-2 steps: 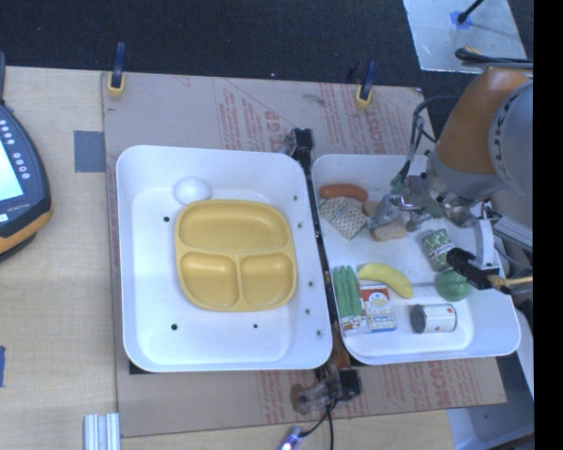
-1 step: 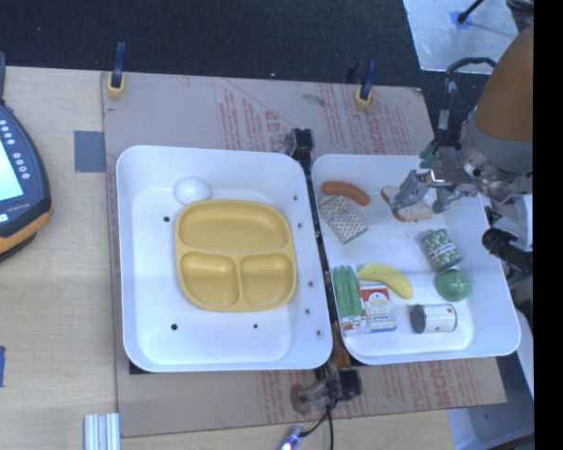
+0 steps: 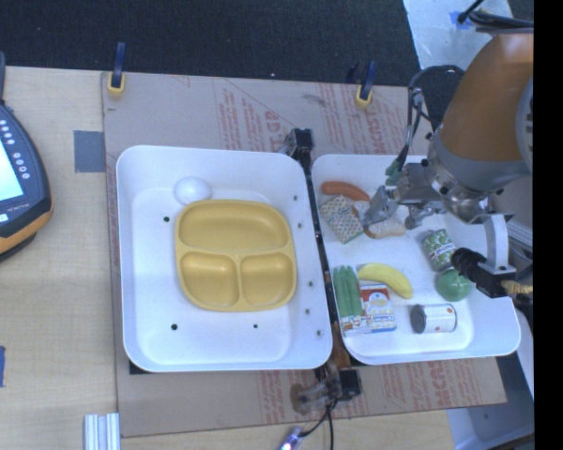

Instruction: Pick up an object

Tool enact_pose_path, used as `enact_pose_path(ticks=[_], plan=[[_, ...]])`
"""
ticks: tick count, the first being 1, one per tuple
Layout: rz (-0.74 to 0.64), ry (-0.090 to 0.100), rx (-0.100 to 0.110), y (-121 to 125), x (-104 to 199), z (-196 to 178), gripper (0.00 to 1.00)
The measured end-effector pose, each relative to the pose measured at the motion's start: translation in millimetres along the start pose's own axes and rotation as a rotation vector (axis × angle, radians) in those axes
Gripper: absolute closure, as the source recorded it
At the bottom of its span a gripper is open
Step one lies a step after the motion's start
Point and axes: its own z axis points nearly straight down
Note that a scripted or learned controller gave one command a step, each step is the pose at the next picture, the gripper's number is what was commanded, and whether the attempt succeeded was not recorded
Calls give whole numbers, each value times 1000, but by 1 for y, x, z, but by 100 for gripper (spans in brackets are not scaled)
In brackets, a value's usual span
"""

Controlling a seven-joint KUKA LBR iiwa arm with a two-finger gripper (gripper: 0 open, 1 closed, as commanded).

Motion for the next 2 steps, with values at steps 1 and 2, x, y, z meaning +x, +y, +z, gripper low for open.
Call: enact_pose_path(ticks=[1,2], plan=[[-1,-1,0,-1,50,9,100],[-2,-2,-1,5,122,15,100]])
